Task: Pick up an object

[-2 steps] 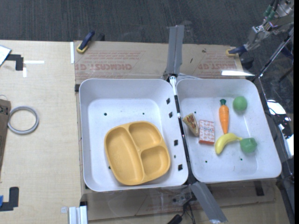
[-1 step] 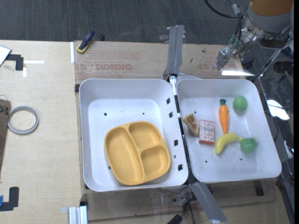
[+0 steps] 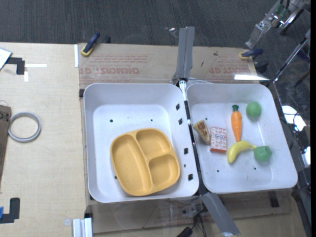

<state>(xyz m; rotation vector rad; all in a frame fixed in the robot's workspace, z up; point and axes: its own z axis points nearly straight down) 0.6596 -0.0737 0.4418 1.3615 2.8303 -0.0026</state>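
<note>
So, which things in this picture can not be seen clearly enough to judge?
- Gripper, camera view: small, blurred, at the top right corner; finger state unreadable.
- Small packet in the right bin: print too small to read.
- Wedge-shaped item beside it: too small to identify.
- Tape roll: cut partly by the left edge.

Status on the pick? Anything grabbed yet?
Nothing looks done: the carrot, banana, two green pieces, the packet and the wedge all lie in the right bin, and the yellow tray in the left bin. In hand: nothing; the end effector sits at top right, away from both bins. Left: approach, grasp, lift.
</note>
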